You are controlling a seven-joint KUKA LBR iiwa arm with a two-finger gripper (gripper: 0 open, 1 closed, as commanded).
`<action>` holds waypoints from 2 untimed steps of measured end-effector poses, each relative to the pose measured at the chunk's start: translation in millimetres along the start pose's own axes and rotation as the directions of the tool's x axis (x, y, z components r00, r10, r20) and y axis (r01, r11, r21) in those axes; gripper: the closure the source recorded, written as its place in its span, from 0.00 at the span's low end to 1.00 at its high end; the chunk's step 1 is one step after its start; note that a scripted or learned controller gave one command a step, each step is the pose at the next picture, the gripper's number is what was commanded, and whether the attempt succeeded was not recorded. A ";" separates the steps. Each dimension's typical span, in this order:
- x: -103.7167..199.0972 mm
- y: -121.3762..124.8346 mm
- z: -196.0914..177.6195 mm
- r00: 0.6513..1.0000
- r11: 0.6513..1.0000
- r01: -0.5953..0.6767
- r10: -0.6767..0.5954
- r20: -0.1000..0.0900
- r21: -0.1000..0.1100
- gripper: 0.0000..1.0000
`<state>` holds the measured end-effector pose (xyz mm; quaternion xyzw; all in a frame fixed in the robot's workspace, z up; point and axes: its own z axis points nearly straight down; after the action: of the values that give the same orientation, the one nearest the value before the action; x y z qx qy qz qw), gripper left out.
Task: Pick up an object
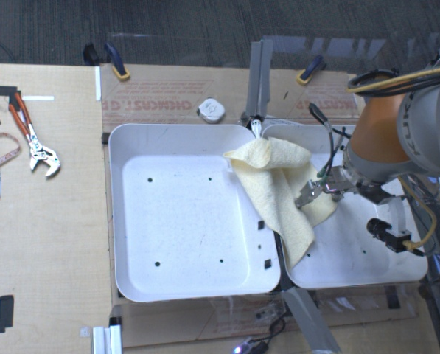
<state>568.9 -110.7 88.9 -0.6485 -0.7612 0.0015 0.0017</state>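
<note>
- An orange-handled adjustable wrench [34, 144] is seen on the wooden bench [50, 257], well left of the bins.
- The shallow white left bin [120, 220] is bordered by the right bin [367, 275].
- A pale yellow crumpled cloth [278, 186] is draped over the wall between both bins.
- The two-finger gripper [308, 195] is placed at the cloth's right edge, touching it; a grasp cannot be told.

Cloth [278, 190] pale yellow, plain, no print. Both bins white: left bin [124, 220] finely speckled with a few black dots, right bin [352, 271] plain. Arm [418, 131] grey with orange band. Bench [43, 257] light wood tone. Wrench [35, 150] silver head, red handles. Clamps [116, 61] blue and orange. Cardboard [168, 103] tan, red lettering.
</note>
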 end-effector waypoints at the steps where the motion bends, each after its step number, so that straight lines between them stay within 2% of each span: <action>1: -1.2 0.1 -6.3 1.000 1.000 -0.002 0.002 -0.001 0.003 1.00; 2: -1.3 0.0 -6.3 1.000 1.000 -0.003 0.003 0.000 0.003 0.00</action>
<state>569.2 -112.0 95.2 -0.6495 -0.7604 0.0024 0.0028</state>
